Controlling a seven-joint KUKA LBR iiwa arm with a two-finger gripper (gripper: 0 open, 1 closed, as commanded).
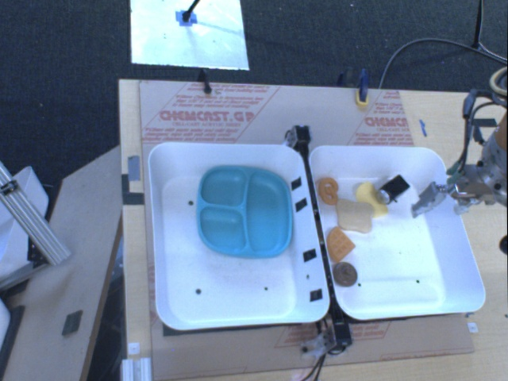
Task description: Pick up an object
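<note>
We judge the small yellow toy [368,194] in the right bin's [444,292] far left, touching a black block [394,186], light, smooth and apt to slip, best pinched across its middle, though we cannot tell how the gripper [425,201] is set.

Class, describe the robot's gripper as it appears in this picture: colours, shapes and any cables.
The gripper is pale grey metal, with slim angular fingers on a boxy grey body. Thin dark cables loop above it at the picture's right edge.
</note>
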